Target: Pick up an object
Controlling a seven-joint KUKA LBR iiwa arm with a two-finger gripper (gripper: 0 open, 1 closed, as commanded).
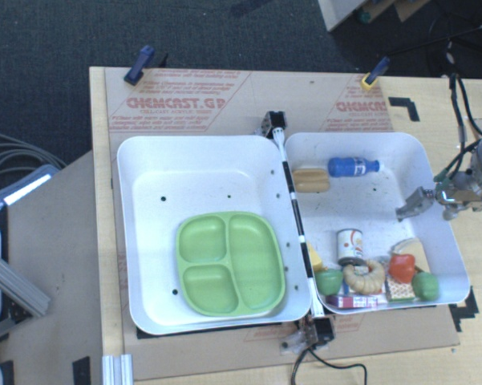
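The pincer comes in from the right side and hangs over the right bin, near its right wall. Whether its two parts stand apart or together I cannot tell, because they are small and grey against the white. Nothing is seen between them, so I judge that it carries nothing yet.

Below it, toward the near edge of this bin, the things lie packed close: a small can standing up, a pale ring like a doughnut, a red piece, a green piece at the right and another green one at the left. Farther back, well apart from this heap, a blue bottle lies on its side, with a tan block just beside it.

For a good pick I would choose the blue bottle, because it has free space around it. The pincer should come down straight over the middle of its body and close across the narrow width, not along the length. In the heap, a neighbour could easily be pushed or caught.

The left bin holds a green divided plate.
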